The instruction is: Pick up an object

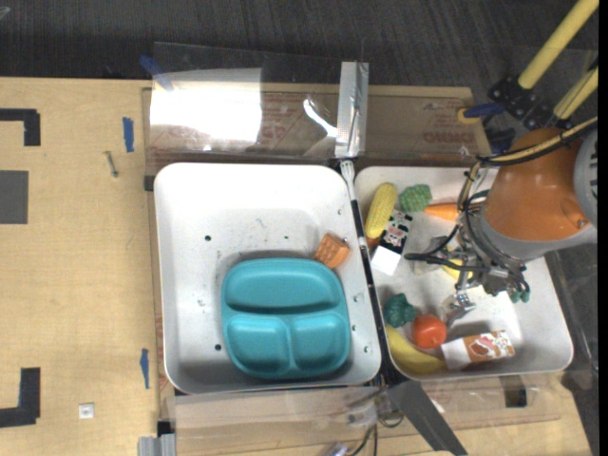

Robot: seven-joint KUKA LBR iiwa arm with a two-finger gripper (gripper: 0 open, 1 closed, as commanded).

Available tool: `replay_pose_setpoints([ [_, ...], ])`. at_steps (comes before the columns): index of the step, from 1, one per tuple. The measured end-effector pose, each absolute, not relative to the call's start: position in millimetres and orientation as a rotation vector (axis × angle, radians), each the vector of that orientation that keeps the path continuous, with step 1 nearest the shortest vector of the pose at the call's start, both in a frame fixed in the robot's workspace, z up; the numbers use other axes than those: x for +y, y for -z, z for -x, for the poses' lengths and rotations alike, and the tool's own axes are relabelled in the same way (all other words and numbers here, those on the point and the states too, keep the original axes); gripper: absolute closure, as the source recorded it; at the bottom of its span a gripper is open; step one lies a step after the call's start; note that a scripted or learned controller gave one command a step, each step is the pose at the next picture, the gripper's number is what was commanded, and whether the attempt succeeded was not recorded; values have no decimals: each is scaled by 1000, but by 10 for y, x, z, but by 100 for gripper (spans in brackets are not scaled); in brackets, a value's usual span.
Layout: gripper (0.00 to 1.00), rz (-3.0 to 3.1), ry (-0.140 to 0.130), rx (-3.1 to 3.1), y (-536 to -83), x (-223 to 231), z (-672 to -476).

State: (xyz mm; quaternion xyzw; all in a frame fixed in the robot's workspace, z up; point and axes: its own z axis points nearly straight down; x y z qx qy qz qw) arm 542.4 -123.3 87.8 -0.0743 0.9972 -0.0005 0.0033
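— Gripper (464, 299) first: where is it, and does it have anything?

— It hangs low over the right bin (551, 335), above bare floor in the middle, under the arm's orange band (532, 193). Whether it is open or closed, I cannot tell; nothing is visibly held in it.

— What lies around it?

— A red tomato (429, 331) just beside it, toward the front, touching a banana (410, 351). A small carton (480, 348) lies next to them at the front wall. Green broccoli (398, 309) sits by the divider. At the back are a corn cob (380, 210), a leafy green piece (414, 198) and a carrot (442, 212).

— And the left bin (190, 207)?

— A teal divided tray (284, 317), with an orange piece (332, 250) just beyond its far corner.
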Motion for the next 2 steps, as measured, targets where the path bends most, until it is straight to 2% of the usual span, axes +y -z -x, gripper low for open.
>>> replay_pose_setpoints([
  [1, 0, 473, -7, 3117, -866, -1594, -6495],
  [2, 0, 596, 0, 3076, -865, -1811, -6545],
])
